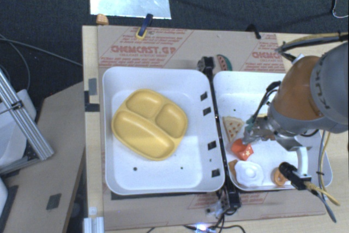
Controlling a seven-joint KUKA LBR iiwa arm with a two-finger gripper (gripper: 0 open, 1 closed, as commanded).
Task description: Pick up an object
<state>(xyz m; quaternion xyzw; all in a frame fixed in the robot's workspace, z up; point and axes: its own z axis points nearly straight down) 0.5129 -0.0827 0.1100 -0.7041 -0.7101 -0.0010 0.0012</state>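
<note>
The jaws hang low over the left part of the right bin (pixel 245 96). I cannot tell if they are open or closed. Just under their tips lies a small red thing (pixel 242 150). The tips look very close to its top, but I cannot see it between them.

Just behind the red thing lies a tan wedge (pixel 233 127) with a crisscross pattern, close to the wall between the two bins. In front of the red thing sits a round white thing (pixel 248 174), near the front rim. To the right of it, by the same rim, is a little orange-brown thing (pixel 280 177).

The big grey arm (pixel 330 90) comes in from the right and covers much of that bin.

The left bin (pixel 136 173) touches the right one. A yellow plate (pixel 150 124) with three sections lies flat in its middle.

Both bins sit on a brown cardboard sheet (pixel 163 47) with red letters, on the table (pixel 57 128). A small blue and yellow thing (pixel 144 26) lies at the far edge of the sheet.
</note>
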